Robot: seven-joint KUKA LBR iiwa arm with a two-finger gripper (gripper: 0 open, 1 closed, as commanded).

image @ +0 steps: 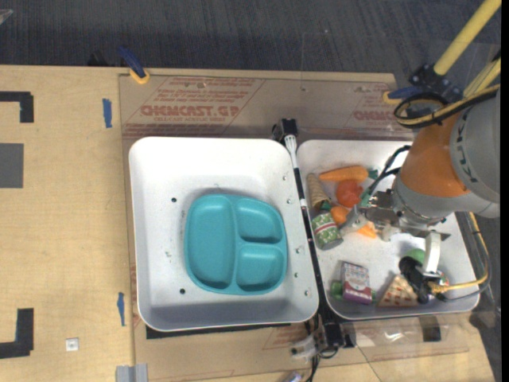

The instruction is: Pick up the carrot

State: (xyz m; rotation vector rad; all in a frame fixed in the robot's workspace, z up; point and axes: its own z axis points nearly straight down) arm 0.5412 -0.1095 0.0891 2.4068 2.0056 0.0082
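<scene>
The hand hangs low in the right bin; whether it grips anything cannot be told. The carrot lies just beside it, near the tomato. A teal plate sits in the left bin.

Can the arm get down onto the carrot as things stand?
Probably yes. The carrot lies uncovered near the right bin's far wall, and the end effector hovers just beside it, though a tomato crowds its near side.
</scene>
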